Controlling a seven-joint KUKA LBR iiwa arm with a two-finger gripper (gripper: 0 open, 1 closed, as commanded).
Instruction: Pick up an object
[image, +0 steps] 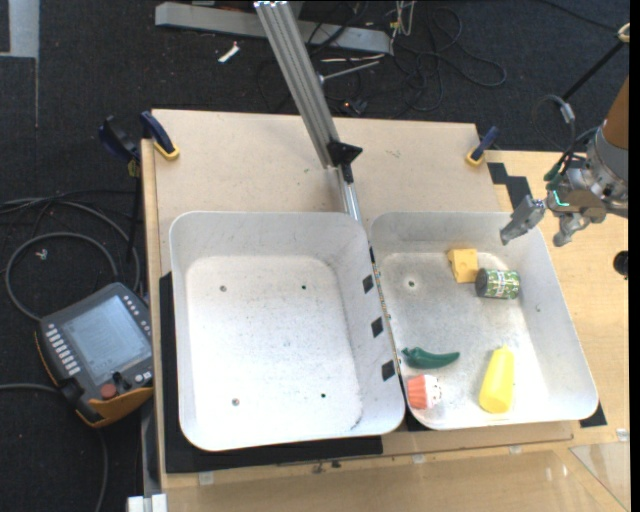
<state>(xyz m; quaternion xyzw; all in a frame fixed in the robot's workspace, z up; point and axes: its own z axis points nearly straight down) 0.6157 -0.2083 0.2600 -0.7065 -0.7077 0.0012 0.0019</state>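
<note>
The right bin (560, 330) holds several small items. A yellow cheese-like block (463, 265) lies near its back, with a dark green can (497, 284) on its side just right of it. Toward the front lie a green pepper (431, 356), a red and white piece (424, 392) and a yellow corn-like piece (497, 379). My gripper (545, 222) hangs over the bin's back right rim, above and right of the can. Its two fingers are spread apart with nothing between them.
The left bin (200, 240) sits beside the right one, with black clips along the shared wall. A metal rail (305, 85) slants down from the top to the bins' back. Clamps (160, 138) grip the board's back corners. A teach pendant (95, 345) lies at the left.
</note>
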